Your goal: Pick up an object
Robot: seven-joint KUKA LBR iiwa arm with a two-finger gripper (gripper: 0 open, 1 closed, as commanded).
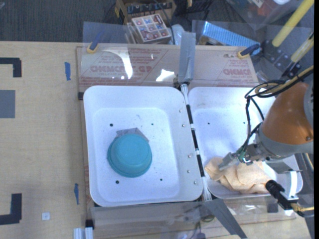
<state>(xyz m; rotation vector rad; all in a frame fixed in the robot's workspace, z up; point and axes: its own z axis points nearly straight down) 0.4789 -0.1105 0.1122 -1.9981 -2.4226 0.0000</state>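
A crumpled tan cloth (pixel 247 179) lies at the near edge of the right white bin (pixel 219 111). My gripper (pixel 227 162) reaches in from the right and sits low over the cloth's left upper part, touching or almost touching it. The arm's grey and orange wrist hides part of the cloth and the gripper's body. In the left white bin (pixel 99 101) a teal bowl (pixel 129 155) rests upside down, with a small flat grey piece (pixel 130 132) at its far side.
A raised divider (pixel 192 133) separates the two bins. Clear plastic sheets and a cardboard panel (pixel 149 66) stand behind the bins. The wooden bench (pixel 40 143) stretches to the left.
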